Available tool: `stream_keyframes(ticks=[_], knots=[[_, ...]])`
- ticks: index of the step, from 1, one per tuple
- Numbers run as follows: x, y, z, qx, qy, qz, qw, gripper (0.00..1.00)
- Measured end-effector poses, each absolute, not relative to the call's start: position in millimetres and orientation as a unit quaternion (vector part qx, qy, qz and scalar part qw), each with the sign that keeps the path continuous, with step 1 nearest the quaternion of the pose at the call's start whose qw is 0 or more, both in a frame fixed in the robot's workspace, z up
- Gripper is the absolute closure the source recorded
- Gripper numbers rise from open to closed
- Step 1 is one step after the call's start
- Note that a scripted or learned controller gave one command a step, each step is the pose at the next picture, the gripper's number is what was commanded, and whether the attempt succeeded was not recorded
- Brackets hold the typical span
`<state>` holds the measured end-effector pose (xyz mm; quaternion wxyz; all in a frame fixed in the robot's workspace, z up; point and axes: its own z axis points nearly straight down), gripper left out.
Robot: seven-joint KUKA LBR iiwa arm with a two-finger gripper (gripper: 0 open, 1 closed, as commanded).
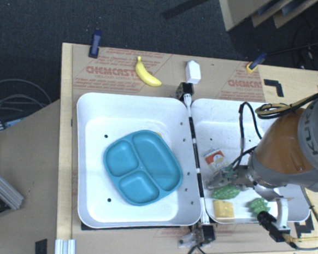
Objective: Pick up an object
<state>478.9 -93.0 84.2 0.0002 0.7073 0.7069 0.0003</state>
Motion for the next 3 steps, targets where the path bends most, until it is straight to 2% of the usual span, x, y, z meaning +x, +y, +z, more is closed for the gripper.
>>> stream_keyframes(ticks=[3], knots=[[478.9,-93.4,84.2,0.707,0.707,0.0002,0.0,0.0]])
